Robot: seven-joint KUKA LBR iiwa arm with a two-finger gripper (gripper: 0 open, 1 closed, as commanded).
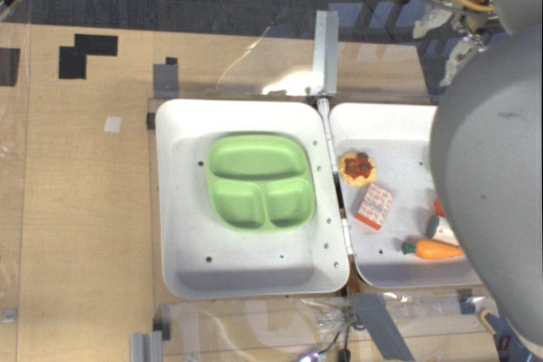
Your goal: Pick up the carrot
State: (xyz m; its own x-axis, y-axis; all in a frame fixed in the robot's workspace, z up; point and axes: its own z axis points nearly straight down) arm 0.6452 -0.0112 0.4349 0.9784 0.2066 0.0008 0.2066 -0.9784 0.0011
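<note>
Carrot (434, 249) lies partly hidden behind the arm (496, 174); end effector state unclear.

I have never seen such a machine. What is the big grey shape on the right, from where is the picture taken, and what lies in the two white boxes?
The picture comes from one camera fixed above the bench, looking down at a slant. The big grey shape is a robot arm reaching in from the right, close to the camera. In the left bin lies a green divided plate. In the right bin lie a toy carrot, a small orange-and-white packet and a round red-and-yellow toy food. The carrot rests on the bin floor, partly beside the arm.
</note>
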